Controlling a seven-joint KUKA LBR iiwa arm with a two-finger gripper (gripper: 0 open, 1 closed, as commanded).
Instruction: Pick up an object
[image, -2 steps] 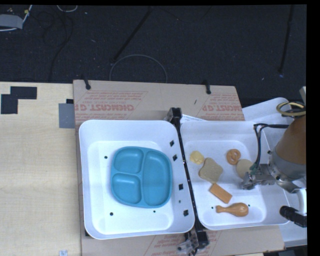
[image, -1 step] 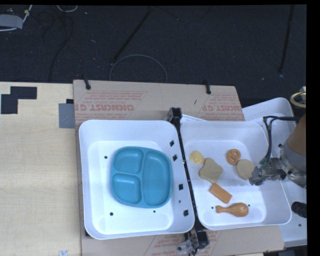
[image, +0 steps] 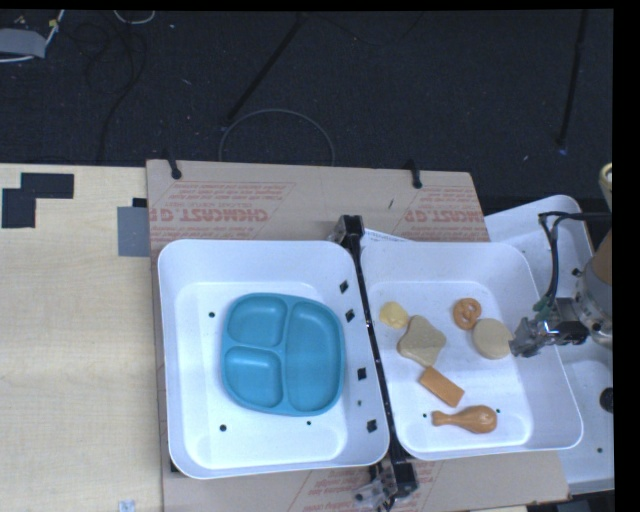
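Observation:
The right bin (image: 545, 420) holds several toy foods: a small yellow piece (image: 393, 315), a tan bread-like piece (image: 422, 342), a brown pretzel (image: 466, 313), a pale round bun (image: 491, 339), an orange block (image: 441, 386) and a drumstick (image: 466, 419). My gripper (image: 527, 340) hangs over the bin's right side, just right of the bun, reaching in from the right edge. Nothing shows between its fingers.
The left bin (image: 190, 300) holds a blue divided plate (image: 281, 353). A black divider (image: 366, 340) runs between the bins. Cardboard (image: 300, 205) lies behind them, and light wooden bench (image: 70, 350) stretches to the left. Cables cross the dark floor at the back.

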